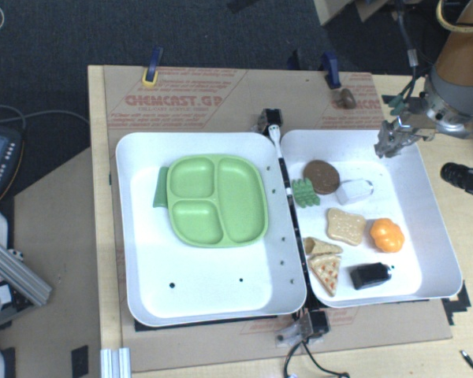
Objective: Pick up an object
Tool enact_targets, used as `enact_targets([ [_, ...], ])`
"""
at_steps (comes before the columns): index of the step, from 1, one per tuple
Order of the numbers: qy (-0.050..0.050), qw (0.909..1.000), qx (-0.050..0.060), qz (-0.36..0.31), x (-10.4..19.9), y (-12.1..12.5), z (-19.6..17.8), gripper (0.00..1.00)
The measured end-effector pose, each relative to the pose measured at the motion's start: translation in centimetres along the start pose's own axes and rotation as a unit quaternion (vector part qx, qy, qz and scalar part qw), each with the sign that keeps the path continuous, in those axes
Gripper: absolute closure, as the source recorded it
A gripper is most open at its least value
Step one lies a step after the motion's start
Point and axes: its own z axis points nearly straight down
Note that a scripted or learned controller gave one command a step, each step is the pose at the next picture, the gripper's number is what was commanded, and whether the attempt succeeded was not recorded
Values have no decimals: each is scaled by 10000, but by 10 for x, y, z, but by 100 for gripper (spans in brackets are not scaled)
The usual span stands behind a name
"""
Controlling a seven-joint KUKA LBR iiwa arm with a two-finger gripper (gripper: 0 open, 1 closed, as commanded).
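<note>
My gripper (388, 144) hangs over the far right corner of the right bin (433, 211), with nothing visible between its fingers. Below it in that bin lie a brown round cookie (322, 176), a white object (355, 189), a green toy (303, 193), a slice of toast (346, 226), an orange fruit (387, 235), a pizza slice (325, 272) and a black block (369, 275). The nearest things, the cookie and the white object, sit left of and nearer than the gripper, apart from it.
The left bin (142, 274) holds a green divided tray (217, 199) lying on a green cloth. A black divider rail (284, 195) runs between the bins. Clamps (151, 69) stand at the back edge of the cardboard-covered bench.
</note>
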Motion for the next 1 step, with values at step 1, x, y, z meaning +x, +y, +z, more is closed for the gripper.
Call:
enact_targets([
  [1, 3, 10000, 8, 0, 38, -35, -3, 100],
])
